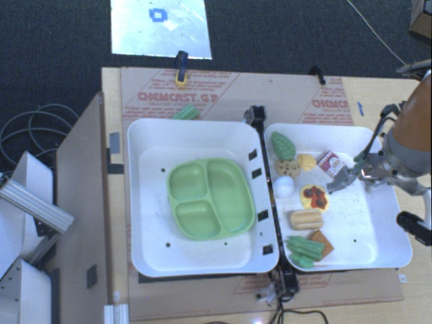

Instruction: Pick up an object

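The hand [344,179] hovers low in the right bin [388,248], fingers' state I cannot tell, right beside the red-and-white packet [329,161], apparently lining up a grab there.

The arm [413,130] comes in from the right, its orange band sitting just above the grey wrist. From the wrist the pincer [339,180] stretches out to the left and tilts slightly downward. Its dark tips look close together, but the view is too blurred there to judge their gap.
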`<action>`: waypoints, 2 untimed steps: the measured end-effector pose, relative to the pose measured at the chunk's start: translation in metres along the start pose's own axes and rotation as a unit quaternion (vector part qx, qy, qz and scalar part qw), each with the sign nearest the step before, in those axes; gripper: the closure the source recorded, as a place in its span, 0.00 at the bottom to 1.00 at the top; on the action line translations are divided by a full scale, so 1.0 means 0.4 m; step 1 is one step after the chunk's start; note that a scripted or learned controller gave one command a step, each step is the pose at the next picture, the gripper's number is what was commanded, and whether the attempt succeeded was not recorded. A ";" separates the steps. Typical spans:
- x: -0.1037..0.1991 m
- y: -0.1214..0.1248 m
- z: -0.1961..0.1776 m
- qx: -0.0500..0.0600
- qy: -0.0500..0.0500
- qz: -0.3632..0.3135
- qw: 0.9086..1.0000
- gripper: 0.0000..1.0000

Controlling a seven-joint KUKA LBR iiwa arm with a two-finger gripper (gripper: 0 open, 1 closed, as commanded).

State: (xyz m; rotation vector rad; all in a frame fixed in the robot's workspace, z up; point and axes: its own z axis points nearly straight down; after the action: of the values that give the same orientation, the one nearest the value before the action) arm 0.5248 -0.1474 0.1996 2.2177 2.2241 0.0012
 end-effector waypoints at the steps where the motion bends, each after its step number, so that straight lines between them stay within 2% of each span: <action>1: -0.155 0.265 0.068 -0.005 -0.003 -0.001 1.000 0.00; 2: -0.122 0.110 0.069 0.002 0.000 0.002 1.000 0.00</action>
State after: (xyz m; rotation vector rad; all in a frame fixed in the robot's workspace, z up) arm 0.5690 -0.1962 0.1721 2.2234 2.2230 -0.0020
